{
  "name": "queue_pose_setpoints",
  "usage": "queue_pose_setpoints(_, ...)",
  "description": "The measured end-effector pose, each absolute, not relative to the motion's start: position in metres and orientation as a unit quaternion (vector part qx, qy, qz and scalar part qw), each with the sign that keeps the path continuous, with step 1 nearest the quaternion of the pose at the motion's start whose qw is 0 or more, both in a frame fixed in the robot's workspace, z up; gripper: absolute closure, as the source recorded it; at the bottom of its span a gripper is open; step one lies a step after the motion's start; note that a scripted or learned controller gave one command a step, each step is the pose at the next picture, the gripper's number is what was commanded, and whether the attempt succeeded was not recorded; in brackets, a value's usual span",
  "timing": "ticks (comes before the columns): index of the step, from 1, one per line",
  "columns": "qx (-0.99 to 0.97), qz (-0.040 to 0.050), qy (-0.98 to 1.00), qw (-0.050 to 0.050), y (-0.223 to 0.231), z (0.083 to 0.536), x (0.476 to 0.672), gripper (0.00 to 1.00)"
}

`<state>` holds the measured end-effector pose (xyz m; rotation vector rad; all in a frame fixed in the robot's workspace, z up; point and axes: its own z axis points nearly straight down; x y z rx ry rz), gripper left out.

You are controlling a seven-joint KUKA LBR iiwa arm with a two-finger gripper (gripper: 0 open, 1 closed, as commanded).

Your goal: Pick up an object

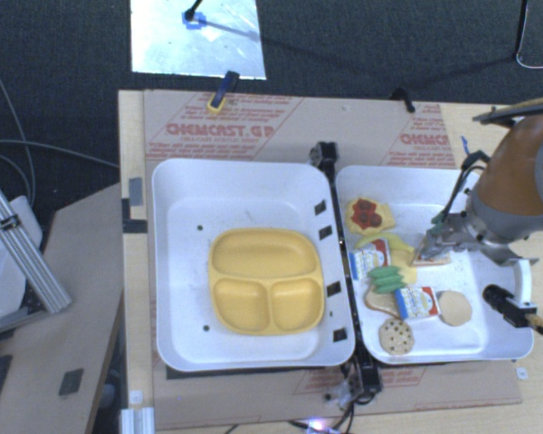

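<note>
The right bin (489, 337) holds several toy foods. There is a toast slice with a red topping (369, 215), a yellow banana (391, 242), a small blue and white carton (366, 262), a green piece (389, 278), a second carton (419, 302), a pale round biscuit (454, 308) and a chocolate-chip cookie (395, 335). My gripper (432, 245) is down inside this bin, right of the banana. It sits directly over a flat pale piece (432, 259). I cannot make out whether that piece is between the fingertips.
The left bin (176, 242) holds a yellow divided plate (266, 278). A black hinge strip (337, 242) runs between the bins. The grey and orange arm (520, 183) crosses the right bin's right edge. The bins rest on cardboard (253, 125).
</note>
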<state>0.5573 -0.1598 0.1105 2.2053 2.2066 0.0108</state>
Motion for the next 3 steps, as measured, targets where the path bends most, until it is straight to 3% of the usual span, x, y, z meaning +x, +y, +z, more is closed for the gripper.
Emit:
queue_pose_setpoints(1, 0.707, 0.0032, 0.707, 0.01, -0.159, 0.11, 0.557, 0.0)
queue_pose_setpoints(2, 0.703, 0.0031, 0.711, 0.009, -0.105, 0.091, 0.63, 0.0)
queue_pose_setpoints(3, 0.706, -0.0129, 0.708, -0.003, -0.103, 0.089, 0.666, 0.0)
